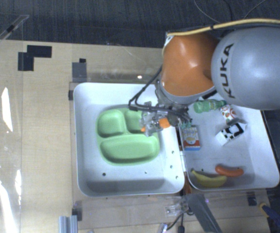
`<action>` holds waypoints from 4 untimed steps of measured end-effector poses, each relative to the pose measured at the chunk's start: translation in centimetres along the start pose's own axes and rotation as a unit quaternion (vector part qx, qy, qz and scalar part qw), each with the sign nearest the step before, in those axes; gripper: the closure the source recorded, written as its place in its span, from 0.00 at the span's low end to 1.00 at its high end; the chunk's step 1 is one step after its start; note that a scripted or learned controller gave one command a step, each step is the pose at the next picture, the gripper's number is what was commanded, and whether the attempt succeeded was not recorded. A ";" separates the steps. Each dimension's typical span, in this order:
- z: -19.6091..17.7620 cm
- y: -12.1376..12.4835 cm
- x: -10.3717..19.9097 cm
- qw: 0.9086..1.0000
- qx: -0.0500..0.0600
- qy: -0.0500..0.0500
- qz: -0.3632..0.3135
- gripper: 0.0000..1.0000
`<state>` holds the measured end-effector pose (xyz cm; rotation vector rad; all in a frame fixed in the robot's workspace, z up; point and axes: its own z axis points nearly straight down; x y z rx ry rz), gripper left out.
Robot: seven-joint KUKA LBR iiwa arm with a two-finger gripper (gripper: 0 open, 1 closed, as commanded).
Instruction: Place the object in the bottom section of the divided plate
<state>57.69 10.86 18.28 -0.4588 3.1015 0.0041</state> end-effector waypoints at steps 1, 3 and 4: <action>0.0 0.0 0.0 1.000 0.000 0.000 0.000 0.00; -17.3 1.7 -4.6 0.984 0.000 -0.005 -0.178 0.00; -16.7 -0.1 -9.9 0.914 0.000 -0.004 -0.407 0.00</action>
